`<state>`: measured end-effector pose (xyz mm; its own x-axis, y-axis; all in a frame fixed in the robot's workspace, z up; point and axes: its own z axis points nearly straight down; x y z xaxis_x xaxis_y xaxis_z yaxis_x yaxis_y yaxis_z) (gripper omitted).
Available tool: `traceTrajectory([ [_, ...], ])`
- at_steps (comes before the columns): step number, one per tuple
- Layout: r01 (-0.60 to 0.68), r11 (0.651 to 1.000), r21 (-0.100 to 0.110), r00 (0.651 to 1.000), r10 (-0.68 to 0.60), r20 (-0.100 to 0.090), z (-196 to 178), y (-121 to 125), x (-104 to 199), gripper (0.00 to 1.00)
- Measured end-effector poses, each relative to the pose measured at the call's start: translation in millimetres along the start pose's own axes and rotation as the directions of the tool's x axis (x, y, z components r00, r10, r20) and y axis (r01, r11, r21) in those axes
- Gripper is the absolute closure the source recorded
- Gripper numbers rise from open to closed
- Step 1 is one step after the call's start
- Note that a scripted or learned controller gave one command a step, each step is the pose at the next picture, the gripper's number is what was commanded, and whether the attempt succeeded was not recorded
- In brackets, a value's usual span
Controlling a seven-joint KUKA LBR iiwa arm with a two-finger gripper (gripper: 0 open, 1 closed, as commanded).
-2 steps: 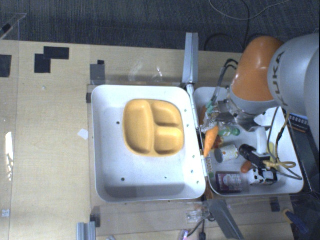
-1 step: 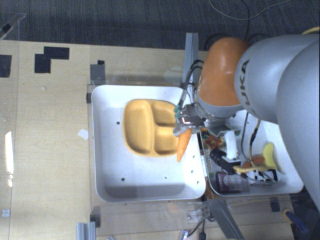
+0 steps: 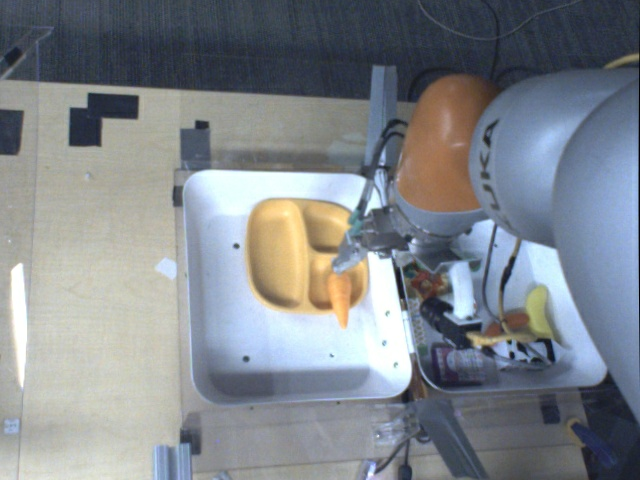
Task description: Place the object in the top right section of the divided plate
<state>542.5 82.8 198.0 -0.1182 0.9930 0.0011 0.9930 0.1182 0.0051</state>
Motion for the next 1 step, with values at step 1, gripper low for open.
traceTrajectory([
  [1,0.028,1.0,-0.002,1.0,-0.028,0.001,-102.8,43.2,-43.0,0.0],
])
